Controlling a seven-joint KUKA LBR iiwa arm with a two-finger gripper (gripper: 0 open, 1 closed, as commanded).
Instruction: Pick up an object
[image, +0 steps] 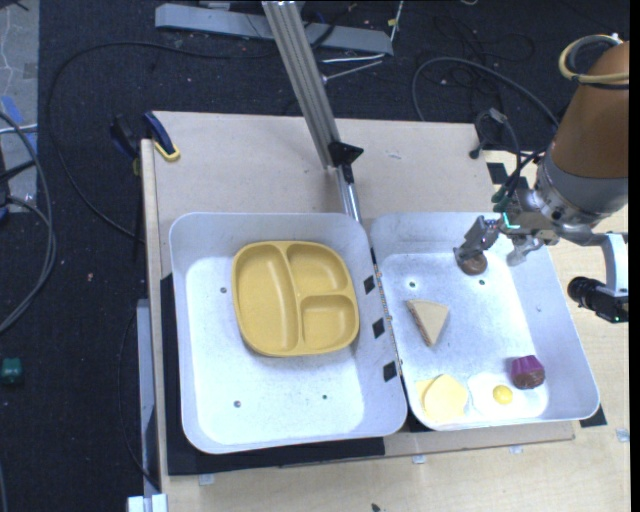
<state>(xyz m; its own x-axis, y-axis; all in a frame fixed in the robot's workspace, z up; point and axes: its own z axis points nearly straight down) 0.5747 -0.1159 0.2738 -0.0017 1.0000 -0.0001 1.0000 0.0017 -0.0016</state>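
Note:
My gripper (497, 252) hangs over the far part of the right bin (560, 330), its two fingers spread apart with nothing between them. A small brown round thing (471, 264) sits right at the tip of the left finger (477, 240); whether they touch I cannot tell. A tan wedge (430, 322) lies mid-bin, in front of the gripper. Along the near edge lie a yellow disc (445, 397), a fried egg (497, 394) and a purple lump (527, 372).
The left bin (200, 400) holds a yellow divided plate (296, 298). A slanted metal pole (312, 90) comes down to the bins' shared far corner. Black clips (381, 325) sit along the divide between the bins. Cables lie on the dark floor around the bench.

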